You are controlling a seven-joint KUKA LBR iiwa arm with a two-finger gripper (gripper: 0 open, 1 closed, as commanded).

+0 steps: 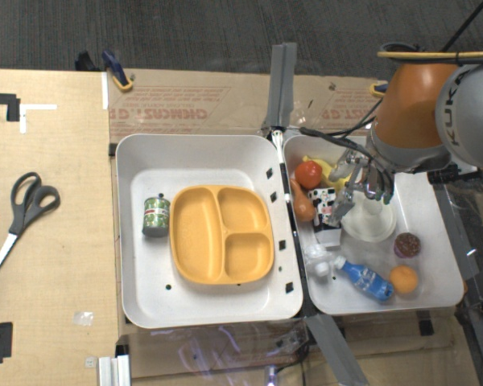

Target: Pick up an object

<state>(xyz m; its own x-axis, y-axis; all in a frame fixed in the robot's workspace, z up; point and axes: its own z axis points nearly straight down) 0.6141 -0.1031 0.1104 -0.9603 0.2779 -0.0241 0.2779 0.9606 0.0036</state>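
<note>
Camera view | arm lettered "KUKA" | tool over right bin, grip state unclear

The arm bears the letters "KUK"; the cardboard sheet carries upside-down red print, too blurred to read.

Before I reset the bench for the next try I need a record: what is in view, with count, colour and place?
Bins: two, white, side by side on the bench.
Divided plate: one, yellow-orange, in the left bin.
Small can: one, green label, left bin, beside the plate.
Tomato-like ball: one, red, right bin, far left corner.
Bottle: one, blue, lying in the right bin's near part.
Round fruit: one, orange, right of the bottle.
Cup: one, white, right bin's middle.
Scissors: one pair, black handles, bench left of the bins.
Arm: one, grey and orange; its jaws hang above the cup.
</note>
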